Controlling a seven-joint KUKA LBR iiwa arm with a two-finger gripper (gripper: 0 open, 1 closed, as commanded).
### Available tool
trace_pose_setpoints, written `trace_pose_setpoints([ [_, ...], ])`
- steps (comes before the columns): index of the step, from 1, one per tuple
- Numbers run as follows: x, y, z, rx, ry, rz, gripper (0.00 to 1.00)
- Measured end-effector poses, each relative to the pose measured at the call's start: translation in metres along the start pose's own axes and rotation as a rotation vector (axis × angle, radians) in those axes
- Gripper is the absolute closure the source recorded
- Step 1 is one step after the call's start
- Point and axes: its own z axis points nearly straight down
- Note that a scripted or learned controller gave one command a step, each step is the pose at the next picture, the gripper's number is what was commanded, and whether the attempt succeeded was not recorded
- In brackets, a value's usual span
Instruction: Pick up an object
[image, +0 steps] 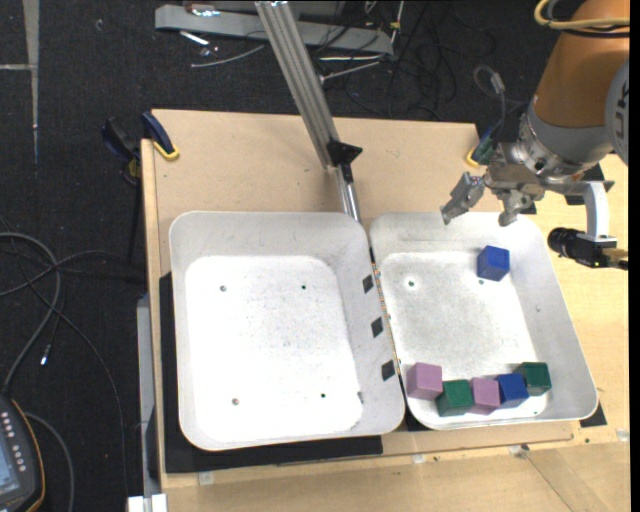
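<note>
My gripper (485, 205) hangs above the far edge of the right bin (470, 330), open, with nothing between its fingers (458, 200). A blue cube (493, 262) lies alone in that bin's far right part, just below and slightly right of the gripper. Along the bin's near edge sits a row of cubes: a purple one (425, 380), a green one (456, 397), a second purple one (486, 392), a blue one (512, 387) and a dark green one (536, 377).
The left bin (265, 325) lies beside the right one, joined by black clips (377, 325). A slanted metal pole (310, 95) reaches down to the bins' far junction. A clamp (150, 135) grips the bench's far left corner.
</note>
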Motion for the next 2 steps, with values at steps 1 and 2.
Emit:
trace_pose_setpoints([
  [1, 0.063, 0.005, -0.027, -0.004, 0.002, -0.007, 0.00],
  [2, -0.002, 0.037, 0.076, 0.007, -0.002, 0.008, 0.00],
])
